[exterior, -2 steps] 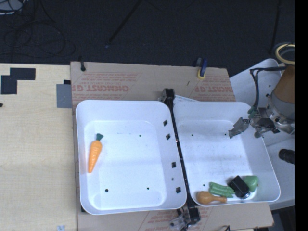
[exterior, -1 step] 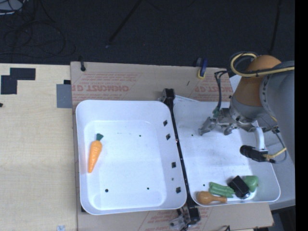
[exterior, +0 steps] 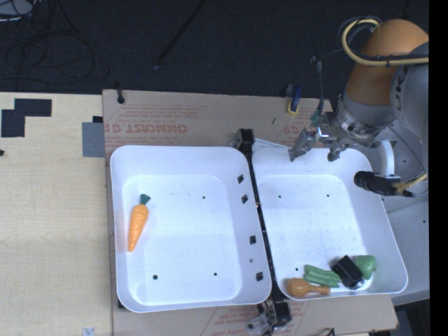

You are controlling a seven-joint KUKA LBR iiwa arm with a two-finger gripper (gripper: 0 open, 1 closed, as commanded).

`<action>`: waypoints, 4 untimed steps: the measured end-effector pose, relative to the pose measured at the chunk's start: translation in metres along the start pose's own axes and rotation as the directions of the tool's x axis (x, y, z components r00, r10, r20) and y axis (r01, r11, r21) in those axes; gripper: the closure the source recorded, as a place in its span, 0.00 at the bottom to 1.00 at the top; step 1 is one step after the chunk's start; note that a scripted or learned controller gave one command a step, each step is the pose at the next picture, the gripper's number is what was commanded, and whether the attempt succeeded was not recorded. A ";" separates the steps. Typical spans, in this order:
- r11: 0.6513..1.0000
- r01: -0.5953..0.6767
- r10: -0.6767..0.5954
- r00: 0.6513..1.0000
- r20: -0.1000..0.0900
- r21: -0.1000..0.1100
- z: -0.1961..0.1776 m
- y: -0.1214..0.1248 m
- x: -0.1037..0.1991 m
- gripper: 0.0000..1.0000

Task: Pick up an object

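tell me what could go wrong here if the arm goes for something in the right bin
The green pod, black block, green piece and orange pear shape lie bunched in the near corner of the right bin, touching or overlapping, so the hand might catch two at once or knock one aside. They also sit close to the bin wall, which could block a finger. The hand is over the far rim, a long way off.

Orange carrot (exterior: 137,224), white bins (exterior: 175,161), perhaps black block (exterior: 348,271)

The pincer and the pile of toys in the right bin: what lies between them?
In the camera view, bare white bin floor separates the pincer from the toys.
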State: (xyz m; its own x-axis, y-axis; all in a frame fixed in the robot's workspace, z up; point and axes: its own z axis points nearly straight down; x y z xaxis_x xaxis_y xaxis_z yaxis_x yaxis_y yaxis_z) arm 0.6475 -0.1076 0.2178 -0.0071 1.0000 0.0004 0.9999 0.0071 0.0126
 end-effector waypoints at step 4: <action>1.000 -0.012 0.012 1.000 0.002 0.020 -0.085 -0.046 0.055 1.00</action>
State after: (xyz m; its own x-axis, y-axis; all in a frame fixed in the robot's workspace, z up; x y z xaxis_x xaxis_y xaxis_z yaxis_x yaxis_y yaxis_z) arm 0.5998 -0.0532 0.3018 0.0051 1.0000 -0.0015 1.0000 -0.0052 -0.0079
